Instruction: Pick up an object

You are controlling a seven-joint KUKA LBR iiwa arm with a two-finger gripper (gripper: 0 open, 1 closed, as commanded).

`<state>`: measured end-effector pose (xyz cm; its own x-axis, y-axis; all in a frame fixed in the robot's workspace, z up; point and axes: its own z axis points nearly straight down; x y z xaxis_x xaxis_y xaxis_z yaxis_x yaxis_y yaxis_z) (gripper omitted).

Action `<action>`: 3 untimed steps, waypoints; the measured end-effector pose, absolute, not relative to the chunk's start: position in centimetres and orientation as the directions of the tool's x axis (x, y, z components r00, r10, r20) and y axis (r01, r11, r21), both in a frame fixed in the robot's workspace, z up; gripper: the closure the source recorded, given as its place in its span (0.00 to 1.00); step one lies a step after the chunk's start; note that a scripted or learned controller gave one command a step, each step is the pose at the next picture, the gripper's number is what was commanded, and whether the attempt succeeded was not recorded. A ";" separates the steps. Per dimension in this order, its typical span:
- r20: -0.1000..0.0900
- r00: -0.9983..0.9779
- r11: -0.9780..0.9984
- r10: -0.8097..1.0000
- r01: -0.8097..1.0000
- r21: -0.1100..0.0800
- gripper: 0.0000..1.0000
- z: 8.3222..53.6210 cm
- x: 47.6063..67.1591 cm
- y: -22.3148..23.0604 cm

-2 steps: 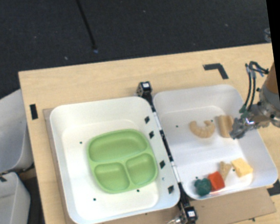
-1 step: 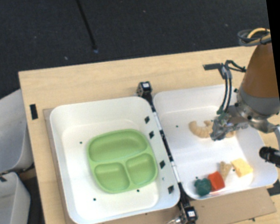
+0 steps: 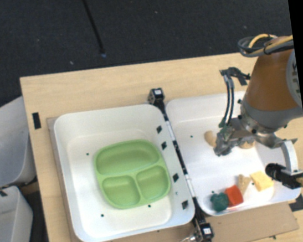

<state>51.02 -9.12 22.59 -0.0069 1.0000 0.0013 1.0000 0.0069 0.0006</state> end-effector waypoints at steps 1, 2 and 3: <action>0.002 -0.008 0.008 1.000 1.000 0.003 1.00 24.0 50.9 -3.6; 0.001 -0.006 0.006 1.000 1.000 0.000 1.00 23.9 50.0 0.8; 0.002 -0.009 0.009 1.000 1.000 0.000 1.00 23.6 50.1 7.2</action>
